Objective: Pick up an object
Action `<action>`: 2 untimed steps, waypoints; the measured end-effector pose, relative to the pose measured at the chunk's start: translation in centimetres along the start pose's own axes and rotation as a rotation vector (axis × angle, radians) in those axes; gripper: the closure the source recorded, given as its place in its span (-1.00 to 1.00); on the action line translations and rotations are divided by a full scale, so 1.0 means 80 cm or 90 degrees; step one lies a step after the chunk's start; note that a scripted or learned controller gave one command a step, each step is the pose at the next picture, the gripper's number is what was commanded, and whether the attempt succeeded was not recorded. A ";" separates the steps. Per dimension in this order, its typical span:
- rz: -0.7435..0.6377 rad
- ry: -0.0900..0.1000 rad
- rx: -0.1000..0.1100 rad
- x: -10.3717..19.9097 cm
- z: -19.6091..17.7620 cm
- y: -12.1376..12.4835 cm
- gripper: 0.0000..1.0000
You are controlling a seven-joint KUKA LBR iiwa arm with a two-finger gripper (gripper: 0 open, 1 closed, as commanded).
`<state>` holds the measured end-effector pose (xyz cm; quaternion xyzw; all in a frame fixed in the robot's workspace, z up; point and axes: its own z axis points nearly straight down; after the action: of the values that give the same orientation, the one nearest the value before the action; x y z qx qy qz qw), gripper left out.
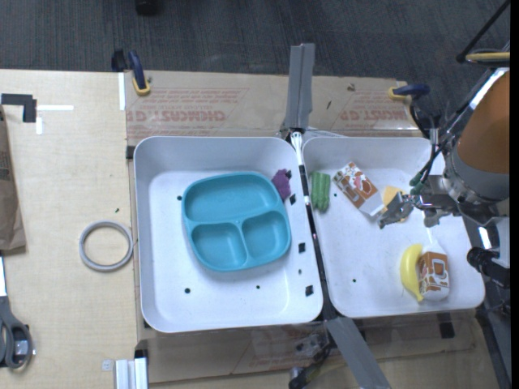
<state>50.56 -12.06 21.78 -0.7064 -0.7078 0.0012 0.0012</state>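
The left bin (154, 241) is holding a blue divided tray (236, 220) with a small purple piece (281, 182) at its far right corner. The right bin (357, 286) is carrying a green object (321, 191) by its left wall, a snack packet (357, 186), a yellow banana (410, 271) touching an orange-and-white carton (435, 275). The gripper (395, 211) is hovering low beside the packet; whether its pincer is spread, I cannot tell.
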 end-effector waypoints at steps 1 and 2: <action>-0.232 0.000 -0.002 -0.066 0.155 0.073 -1.00; -0.232 0.000 -0.002 -0.066 0.155 0.073 -1.00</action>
<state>56.35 -17.30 9.39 -0.5662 -0.8243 0.0002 0.0003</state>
